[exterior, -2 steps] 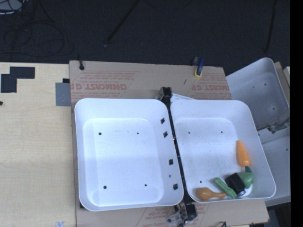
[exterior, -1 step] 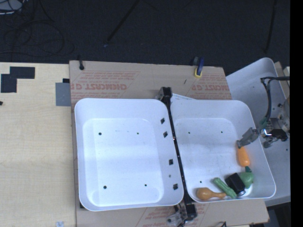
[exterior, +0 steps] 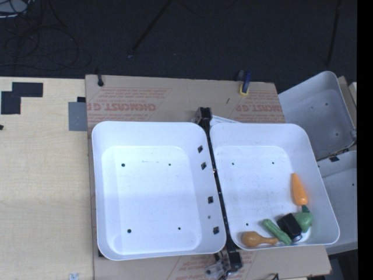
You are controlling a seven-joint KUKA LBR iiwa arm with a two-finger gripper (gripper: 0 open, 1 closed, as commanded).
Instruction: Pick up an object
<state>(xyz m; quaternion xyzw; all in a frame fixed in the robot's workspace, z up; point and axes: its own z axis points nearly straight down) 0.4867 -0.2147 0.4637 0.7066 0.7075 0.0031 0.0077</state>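
Claw state: cannot tell; toys for picking bunched in the near right corner of the right-side bin (exterior: 262, 134).
Logged along that bin's right wall: orange carrot (exterior: 299, 190), lying lengthwise. Just below it, green leafy piece (exterior: 304, 219) touching a black block (exterior: 289, 225); green stick (exterior: 277, 231) slanted beside the block; orange gourd (exterior: 258, 238) near the front wall, narrow end toward the stick. Left-side bin (exterior: 100, 156) set alongside, black clips (exterior: 204, 165) down the shared edge. Both bins seated on a brown cardboard sheet (exterior: 175, 101) over a pale wooden bench (exterior: 41, 185). Blue-and-yellow clamp (exterior: 245, 84) at the sheet's far edge.
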